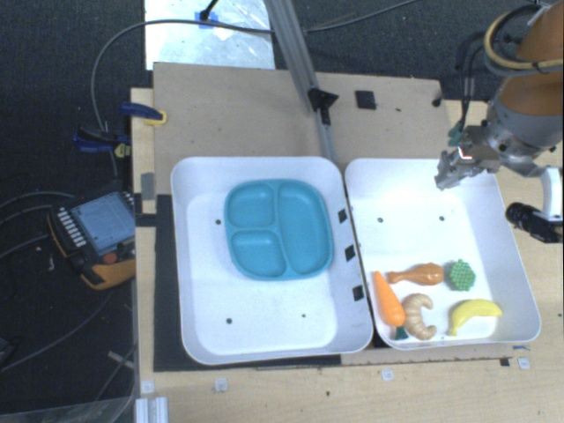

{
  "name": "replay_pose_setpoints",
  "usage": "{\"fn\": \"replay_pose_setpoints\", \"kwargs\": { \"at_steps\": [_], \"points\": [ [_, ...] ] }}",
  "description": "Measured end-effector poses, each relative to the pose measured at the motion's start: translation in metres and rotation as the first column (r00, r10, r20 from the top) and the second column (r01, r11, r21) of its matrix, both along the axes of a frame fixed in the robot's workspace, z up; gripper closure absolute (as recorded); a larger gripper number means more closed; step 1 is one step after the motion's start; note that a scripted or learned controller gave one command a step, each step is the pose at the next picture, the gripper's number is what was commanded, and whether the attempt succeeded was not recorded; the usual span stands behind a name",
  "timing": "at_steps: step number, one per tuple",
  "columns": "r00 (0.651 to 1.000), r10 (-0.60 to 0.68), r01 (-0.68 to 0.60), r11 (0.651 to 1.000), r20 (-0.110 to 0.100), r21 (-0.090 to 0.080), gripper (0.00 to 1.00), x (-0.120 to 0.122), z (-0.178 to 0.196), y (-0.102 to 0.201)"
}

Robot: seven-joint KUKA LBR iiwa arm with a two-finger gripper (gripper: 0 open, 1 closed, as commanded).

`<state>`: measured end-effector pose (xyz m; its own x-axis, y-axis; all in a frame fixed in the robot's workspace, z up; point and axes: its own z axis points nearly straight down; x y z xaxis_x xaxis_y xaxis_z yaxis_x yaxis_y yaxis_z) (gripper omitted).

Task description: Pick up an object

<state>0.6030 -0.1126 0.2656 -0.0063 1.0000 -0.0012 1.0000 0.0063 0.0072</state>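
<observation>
Several toy foods lie in the near part of the right bin [414, 210]: an orange carrot [387, 299], a brown drumstick [418, 276], a green broccoli [460, 275], a tan croissant-like piece [419, 314] and a yellow banana [472, 313]. My gripper [448, 175] hangs over the far right part of that bin, well away from the foods. Nothing shows between its tips.
The left bin [203, 307] holds a blue divided plate [278, 228]. A slanted metal pole [295, 42] rises behind the bins. Clamps and a handheld pendant [97, 232] lie off the bench's left edge. A black arm part [533, 221] sits by the right bin's right rim.
</observation>
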Motion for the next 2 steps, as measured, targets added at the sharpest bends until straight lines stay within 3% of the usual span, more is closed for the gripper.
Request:
{"fn": "replay_pose_setpoints", "kwargs": {
  "at_steps": [2],
  "points": [
    [1.000,0.003,-0.003,1.000,-0.006,0.002,1.00,0.008,-0.022,0.099]
  ]
}}
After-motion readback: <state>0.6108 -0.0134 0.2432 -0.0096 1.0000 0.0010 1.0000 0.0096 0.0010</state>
